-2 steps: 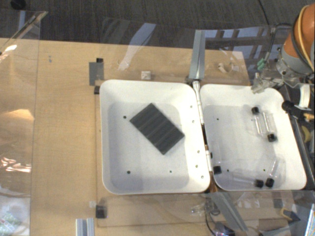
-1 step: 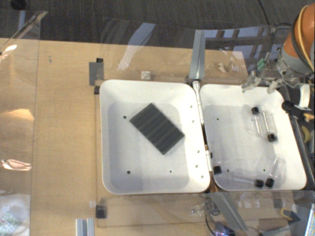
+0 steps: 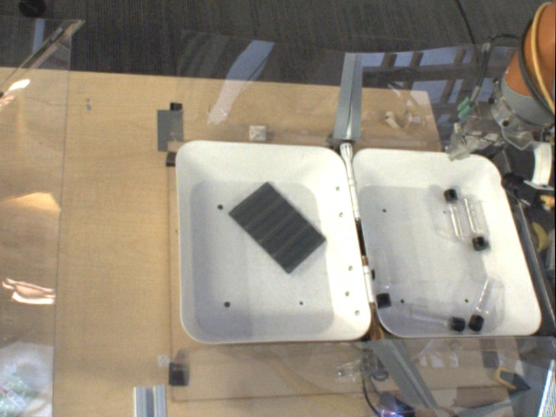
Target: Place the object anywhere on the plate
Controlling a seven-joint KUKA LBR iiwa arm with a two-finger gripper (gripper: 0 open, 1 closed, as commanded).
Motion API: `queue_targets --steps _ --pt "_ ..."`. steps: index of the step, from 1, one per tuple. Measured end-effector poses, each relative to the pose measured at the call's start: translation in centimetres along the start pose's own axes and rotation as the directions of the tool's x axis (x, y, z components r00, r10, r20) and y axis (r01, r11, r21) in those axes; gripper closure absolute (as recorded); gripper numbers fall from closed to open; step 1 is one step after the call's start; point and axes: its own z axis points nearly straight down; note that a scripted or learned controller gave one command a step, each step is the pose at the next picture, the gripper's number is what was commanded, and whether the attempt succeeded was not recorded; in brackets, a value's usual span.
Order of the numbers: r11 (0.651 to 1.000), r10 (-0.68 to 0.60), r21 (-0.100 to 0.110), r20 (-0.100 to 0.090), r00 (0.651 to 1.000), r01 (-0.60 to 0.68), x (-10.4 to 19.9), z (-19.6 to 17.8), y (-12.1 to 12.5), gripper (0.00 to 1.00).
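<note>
From the overhead camera we log two white bins side by side on the wooden bench [image 3: 104, 233]: the left bin [image 3: 200, 320] holds a dark ribbed plate [image 3: 277, 227] lying flat and turned diagonally. The right bin [image 3: 521, 320] holds clear tubes with black caps, one [image 3: 464, 219] near its far right side and others [image 3: 434, 316] along its near edge (none touching the plate). The arm [image 3: 532, 76] sits at the upper right corner beyond the right bin, and we cannot tell how its gripper stands.
</note>
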Motion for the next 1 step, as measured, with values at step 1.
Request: queue_targets --steps 1 --pt "0.987 0.151 0.063 -0.007 0.988 -0.150 -1.01 -1.85 -0.13 1.00"
